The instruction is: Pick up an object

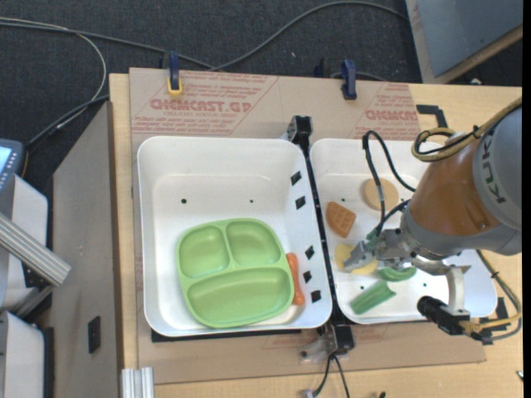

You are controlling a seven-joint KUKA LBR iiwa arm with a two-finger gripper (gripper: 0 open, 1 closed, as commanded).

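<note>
Camera view is showing the arm (465, 197) reaching in from the right over the right bin (398, 152), with the gripper (365, 255) hovering low among the toy food; whether it is wide or narrow, I cannot tell, and nothing is visibly sitting between its tips. Candidates are lying all around it: a yellowish piece (343, 255) just to its left, a green block (371, 297) nearer, an orange waffle-like piece (339, 218) farther, a tan round piece (379, 192) beyond that. To my eye the yellowish piece is the likely target, so the smart move is dropping straight down, centring over it, and closing before lifting, keeping clear of the divider (314, 222). Over in the left bin (158, 222) a green sectioned plate (236, 270) and an orange carrot-like piece (294, 279) are sitting untouched. Writing: red lettering on the cardboard (207, 94) is reading roughly "CHEMCAST GP", and part of "KUKA" is showing on the arm.
</note>
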